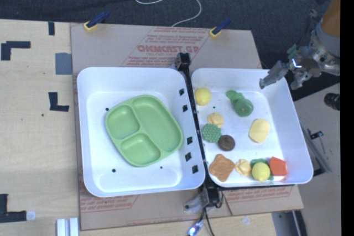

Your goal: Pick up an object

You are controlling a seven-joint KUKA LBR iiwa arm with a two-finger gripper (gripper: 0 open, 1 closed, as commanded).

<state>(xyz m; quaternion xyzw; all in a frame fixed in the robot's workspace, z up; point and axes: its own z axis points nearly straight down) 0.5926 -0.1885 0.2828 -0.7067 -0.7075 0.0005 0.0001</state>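
Hovering at the right bin's upper right, gripper with fingers spread and empty, next dropping onto a toy like the green bottle.

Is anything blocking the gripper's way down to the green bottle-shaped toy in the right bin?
Nothing visible. The gripper hangs above the right bin's far corner, and the green bottle-shaped toy lies uncovered, apart from its neighbours.
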